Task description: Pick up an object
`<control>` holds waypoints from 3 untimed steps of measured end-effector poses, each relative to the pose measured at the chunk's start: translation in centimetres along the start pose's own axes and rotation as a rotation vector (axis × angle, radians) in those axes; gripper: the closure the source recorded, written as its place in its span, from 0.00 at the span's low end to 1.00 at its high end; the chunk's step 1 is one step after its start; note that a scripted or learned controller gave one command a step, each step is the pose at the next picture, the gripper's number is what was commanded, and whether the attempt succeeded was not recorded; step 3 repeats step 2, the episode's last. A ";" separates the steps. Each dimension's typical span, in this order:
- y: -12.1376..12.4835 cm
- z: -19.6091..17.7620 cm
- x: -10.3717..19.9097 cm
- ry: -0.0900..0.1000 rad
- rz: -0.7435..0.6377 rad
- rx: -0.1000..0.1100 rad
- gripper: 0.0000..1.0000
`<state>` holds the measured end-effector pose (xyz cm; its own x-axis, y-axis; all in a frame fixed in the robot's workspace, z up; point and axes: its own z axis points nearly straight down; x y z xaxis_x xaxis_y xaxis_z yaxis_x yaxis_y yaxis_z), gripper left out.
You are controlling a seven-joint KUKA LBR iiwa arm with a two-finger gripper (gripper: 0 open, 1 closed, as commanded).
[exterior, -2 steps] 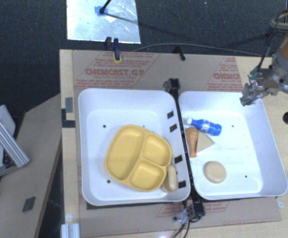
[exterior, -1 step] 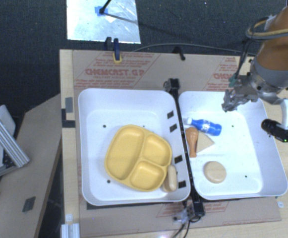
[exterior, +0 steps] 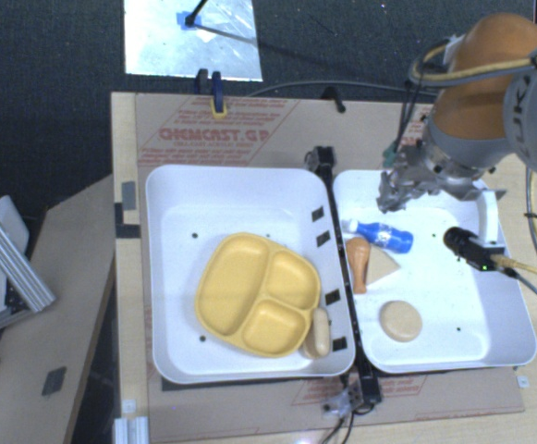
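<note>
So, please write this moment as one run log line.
gripper: over right bin, near blue bottle | left bin: yellow tray

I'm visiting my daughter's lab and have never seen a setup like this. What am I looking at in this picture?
This is one photo from a camera fixed above a bench, looking down at a slant. The grey and orange machine on the right is a robot arm. Its gripper, the part that grabs, is over the right bin. That bin holds a blue bottle, an orange cone-shaped piece, a pale wedge and a round tan disc. The left bin holds a yellow divided plate with a small beige roll at its edge. Everything lies in the bins; I see nothing held.
</note>
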<state>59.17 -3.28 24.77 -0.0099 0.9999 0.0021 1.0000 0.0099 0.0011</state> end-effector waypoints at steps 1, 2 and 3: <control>-0.2 1.1 4.6 -0.001 0.001 0.000 1.00; -0.5 2.4 9.9 0.000 0.000 0.001 1.00; -0.5 2.4 9.9 0.000 0.000 0.001 1.00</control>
